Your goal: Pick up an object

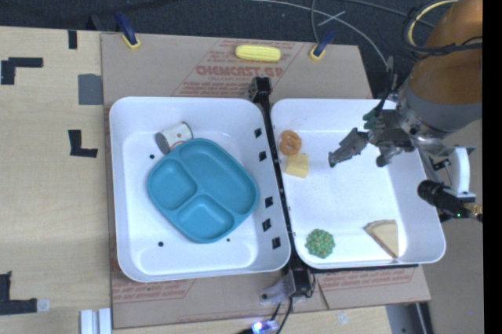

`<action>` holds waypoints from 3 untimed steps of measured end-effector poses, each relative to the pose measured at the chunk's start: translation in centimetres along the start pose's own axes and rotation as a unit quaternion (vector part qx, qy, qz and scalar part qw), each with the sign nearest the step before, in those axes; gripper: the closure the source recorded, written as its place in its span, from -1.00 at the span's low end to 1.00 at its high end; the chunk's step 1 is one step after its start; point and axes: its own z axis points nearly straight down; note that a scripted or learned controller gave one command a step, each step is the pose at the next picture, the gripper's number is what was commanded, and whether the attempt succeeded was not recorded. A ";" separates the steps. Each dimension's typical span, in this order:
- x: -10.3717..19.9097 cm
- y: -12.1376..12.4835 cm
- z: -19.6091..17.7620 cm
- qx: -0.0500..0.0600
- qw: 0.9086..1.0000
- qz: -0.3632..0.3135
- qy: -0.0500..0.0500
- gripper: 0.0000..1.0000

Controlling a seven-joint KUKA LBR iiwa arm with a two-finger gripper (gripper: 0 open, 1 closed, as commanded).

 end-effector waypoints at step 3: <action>0.0 0.2 11.8 -0.001 1.000 -0.001 0.000 -1.00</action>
